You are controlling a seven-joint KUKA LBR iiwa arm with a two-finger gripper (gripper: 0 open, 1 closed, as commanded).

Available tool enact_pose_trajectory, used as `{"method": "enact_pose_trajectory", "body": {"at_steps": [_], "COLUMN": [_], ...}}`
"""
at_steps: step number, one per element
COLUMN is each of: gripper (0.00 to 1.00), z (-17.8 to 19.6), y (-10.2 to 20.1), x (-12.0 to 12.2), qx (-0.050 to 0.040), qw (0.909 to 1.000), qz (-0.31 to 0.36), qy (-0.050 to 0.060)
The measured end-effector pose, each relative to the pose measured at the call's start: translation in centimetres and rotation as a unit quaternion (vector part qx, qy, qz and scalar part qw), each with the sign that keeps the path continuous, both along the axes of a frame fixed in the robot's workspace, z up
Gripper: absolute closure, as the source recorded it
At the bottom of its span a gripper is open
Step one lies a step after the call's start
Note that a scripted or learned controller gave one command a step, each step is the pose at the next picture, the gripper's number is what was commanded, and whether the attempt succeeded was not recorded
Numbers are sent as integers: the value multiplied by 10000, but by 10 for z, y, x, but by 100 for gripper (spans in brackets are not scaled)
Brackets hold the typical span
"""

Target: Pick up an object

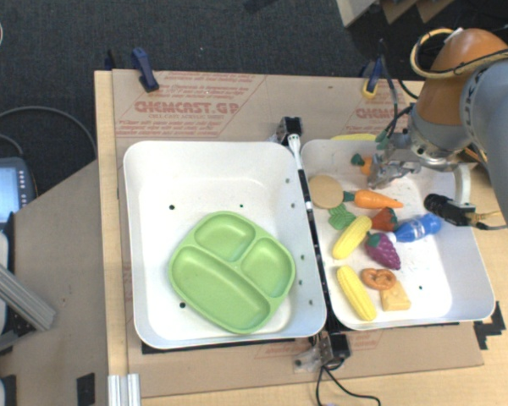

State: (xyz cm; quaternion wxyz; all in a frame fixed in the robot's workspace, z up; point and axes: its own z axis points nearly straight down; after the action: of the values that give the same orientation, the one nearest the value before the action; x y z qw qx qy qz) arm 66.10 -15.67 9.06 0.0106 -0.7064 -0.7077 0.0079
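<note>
Toy food lay gathered in the right bin (470, 299), the place where the pick should happen. On the left, the other bin (144, 252) held a green divided plate (231, 270), probably waiting to receive things. Going right, a tan round piece (326, 190), a carrot (377, 200), two corn cobs (353, 237), grapes (383, 250), a pretzel (378, 277) and a blue bottle (418, 227) lay close together, some touching. The tool (384, 169) hung low over the far end of the right bin, just above the carrot; I could not tell its state.
</note>
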Motion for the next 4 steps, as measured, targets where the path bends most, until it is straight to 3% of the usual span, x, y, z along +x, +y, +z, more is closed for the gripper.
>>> {"method": "enact_pose_trajectory", "body": {"at_steps": [1, 3, 4], "gripper": [0, 0, 0], "z": [1, -5, -7], "y": [1, 2, 3], "x": [1, -3, 2], "qx": [1, -18, -20], "qw": [10000, 9999, 10000], "qz": [6, -10, -5], "qy": [-13, -117, -48]}}
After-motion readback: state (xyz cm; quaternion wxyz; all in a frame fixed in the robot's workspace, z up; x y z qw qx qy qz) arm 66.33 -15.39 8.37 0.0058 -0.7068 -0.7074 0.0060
